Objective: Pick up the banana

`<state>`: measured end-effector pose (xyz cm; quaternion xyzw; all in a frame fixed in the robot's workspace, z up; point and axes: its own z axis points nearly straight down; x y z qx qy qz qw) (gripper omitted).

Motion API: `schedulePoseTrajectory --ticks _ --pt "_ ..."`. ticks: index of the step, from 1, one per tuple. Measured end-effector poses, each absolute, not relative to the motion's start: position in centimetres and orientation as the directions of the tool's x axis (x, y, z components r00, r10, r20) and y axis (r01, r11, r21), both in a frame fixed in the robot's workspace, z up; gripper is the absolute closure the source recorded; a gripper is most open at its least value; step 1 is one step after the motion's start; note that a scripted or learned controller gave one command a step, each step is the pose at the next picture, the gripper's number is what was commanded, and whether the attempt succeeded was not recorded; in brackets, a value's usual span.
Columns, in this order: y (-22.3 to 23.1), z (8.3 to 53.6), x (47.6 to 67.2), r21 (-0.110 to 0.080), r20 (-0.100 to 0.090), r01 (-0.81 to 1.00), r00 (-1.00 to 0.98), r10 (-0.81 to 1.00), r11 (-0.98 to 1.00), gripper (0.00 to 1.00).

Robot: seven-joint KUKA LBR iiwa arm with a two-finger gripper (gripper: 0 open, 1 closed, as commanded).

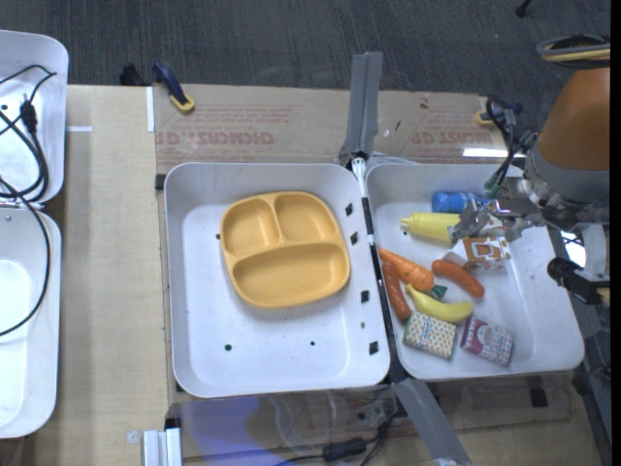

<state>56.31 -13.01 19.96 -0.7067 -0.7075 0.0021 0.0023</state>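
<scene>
Right now the banana [442, 306] lies in the right bin [543, 343], toward its front-left corner, just behind a small patterned box [429, 335] and touching or nearly touching the carrots [406, 271] that run along the bin's left wall. A sausage [457, 277] sits just behind it, and a red packet [486, 341] lies near the bin's front edge. The arm [578, 129] leans in over the bin's right edge, its gripper [490, 217] hanging near the back of the bin above a small carton [486, 251], beside a yellow bottle [433, 225] and a blue item [452, 201]. Whether the fingers are spread or closed I cannot tell. The left bin [194, 357] holds a yellow divided plate [285, 249].
</scene>
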Motion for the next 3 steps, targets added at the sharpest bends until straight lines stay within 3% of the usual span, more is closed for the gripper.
schedulePoseTrajectory --ticks 1,2,3 --pt "-11.2 11.9 60.2 0.004 -0.002 0.995 0.096 0.995 -0.096 0.0" --pt "-11.0 9.0 62.3 -0.002 -0.002 0.998 0.068 0.998 -0.068 0.0" --pt "-8.8 19.0 60.2 -0.003 -0.001 0.995 -0.105 0.995 0.105 0.0"
